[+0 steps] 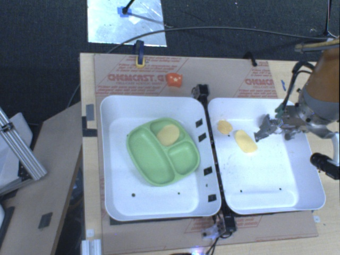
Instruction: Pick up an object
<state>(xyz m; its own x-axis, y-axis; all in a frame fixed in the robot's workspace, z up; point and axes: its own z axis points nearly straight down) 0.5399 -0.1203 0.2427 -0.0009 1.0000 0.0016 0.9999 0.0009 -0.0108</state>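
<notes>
A small orange object (173,79) lies on the brown board (223,73) behind the left white bin (114,158). Further back, a blue-and-yellow clamp (139,53) grips the board's rear edge, and beyond it a shiny silver sheet (125,15) rests on the dark carpet (37,41).

Right bin (297,195) floor mostly bare; two yellow pieces (245,141) near divider (212,153).
</notes>
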